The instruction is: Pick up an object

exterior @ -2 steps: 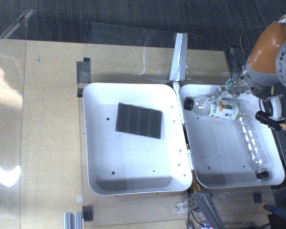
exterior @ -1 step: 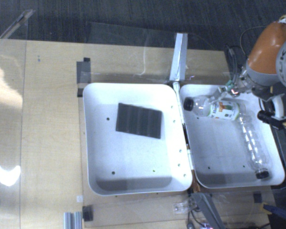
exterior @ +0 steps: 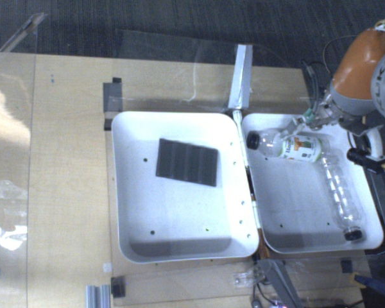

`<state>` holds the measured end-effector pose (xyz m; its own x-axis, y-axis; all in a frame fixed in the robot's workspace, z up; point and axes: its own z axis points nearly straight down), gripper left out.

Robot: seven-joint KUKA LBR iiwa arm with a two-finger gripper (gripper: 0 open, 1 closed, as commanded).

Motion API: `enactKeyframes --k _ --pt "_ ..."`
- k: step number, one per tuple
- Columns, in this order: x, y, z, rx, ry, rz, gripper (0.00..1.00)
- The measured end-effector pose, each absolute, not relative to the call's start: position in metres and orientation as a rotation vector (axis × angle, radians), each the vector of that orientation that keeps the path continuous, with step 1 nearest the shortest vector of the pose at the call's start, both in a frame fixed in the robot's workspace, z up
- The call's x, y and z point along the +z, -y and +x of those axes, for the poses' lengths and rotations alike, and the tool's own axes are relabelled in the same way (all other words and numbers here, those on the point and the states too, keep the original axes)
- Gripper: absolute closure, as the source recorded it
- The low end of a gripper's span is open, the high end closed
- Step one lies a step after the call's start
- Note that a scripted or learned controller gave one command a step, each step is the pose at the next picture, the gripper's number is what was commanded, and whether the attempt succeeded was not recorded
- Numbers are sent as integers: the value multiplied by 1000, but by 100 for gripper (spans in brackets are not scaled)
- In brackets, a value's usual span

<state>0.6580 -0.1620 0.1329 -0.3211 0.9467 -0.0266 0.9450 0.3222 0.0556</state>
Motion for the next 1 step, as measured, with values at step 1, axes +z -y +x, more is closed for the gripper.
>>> enactKeyframes --k 1 --pt "133 162 658 45 -2522 1780 0"
